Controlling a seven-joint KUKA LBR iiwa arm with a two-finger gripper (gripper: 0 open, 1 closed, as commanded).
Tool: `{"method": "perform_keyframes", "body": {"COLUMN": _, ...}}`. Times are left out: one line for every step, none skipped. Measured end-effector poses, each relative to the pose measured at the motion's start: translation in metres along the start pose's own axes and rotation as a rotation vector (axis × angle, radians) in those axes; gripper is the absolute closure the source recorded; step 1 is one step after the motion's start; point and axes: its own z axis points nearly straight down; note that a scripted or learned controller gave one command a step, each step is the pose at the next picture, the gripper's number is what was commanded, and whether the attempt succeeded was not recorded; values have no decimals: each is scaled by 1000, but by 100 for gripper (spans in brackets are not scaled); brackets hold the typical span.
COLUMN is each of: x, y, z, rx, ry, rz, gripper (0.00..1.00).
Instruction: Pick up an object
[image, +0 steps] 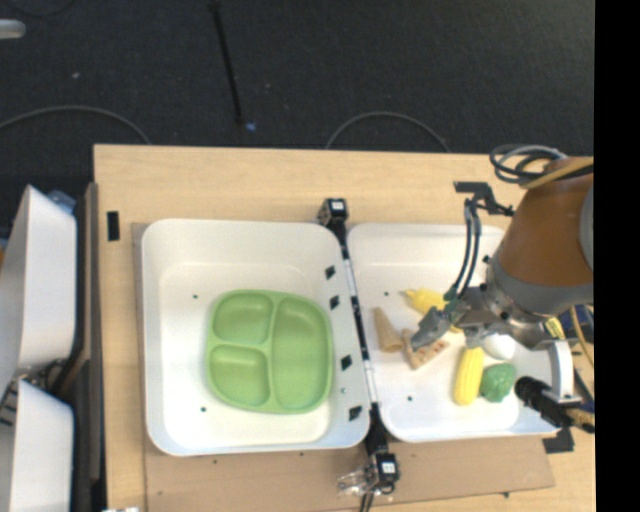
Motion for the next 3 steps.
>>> {"method": "perform_keyframes", "body": {"x": 0, "y": 3, "z": -7, "rx": -14, "ry": -2, "rz": -3, "gripper": 0}}
{"method": "perform_keyframes", "body": {"x": 5, "y": 3, "z": 37, "rx": -10, "ry": -1, "rz": 0, "gripper": 0}}
{"method": "perform_keyframes", "body": {"x": 3, "y": 0, "z": 80, "rx": -9, "ry": -1, "rz": 0, "gripper": 0}}
